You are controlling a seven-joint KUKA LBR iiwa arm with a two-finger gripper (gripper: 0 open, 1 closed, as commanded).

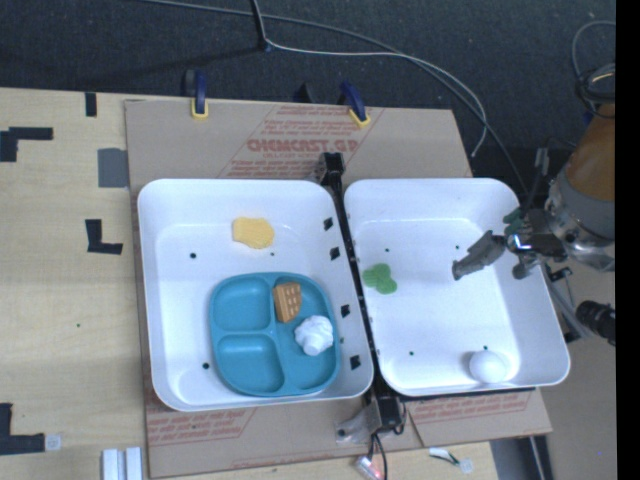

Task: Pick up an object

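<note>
White plastic on both sides: two shallow bins sit edge to edge on brown cardboard. Over in the left bin (160, 268), a yellow lump (253, 232) lies alone near the back wall with bare floor around it, and one blue divided tray (240, 353) fills the front, carrying one waffle-like piece (288, 300) and one white crumpled thing (314, 335). Across the divider, the right bin (440, 200) has lots of open floor: one green object (379, 279) close to its left wall, one white ball (489, 366) by the front right corner. Reaching over the right rim, the gripper (480, 256) hangs low above mid-floor, dark fingers slanting left, apparently together and holding nothing
</note>
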